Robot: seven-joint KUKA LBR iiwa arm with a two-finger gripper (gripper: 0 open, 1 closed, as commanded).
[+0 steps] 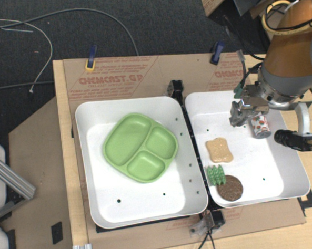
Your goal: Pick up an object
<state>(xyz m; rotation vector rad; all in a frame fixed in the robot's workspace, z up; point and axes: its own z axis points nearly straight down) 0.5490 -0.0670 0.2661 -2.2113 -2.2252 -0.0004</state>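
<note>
A: Left bin [89,151], contents?
B: One green plate [140,147], three compartments, lying near the middle.
A: Right bin [286,184]?
B: Tan slice [219,150] at centre-left; green piece [215,174] below it, touching a brown disc [231,188]. A can [260,125] lay on its side beside the arm.
A: Jaws?
B: Gripper [243,111] hung over the bin's upper part, just left of the can. Released or clenched, could not tell.

Grey arm [287,76] with orange band [293,34] and metal wrist hardware.
</note>
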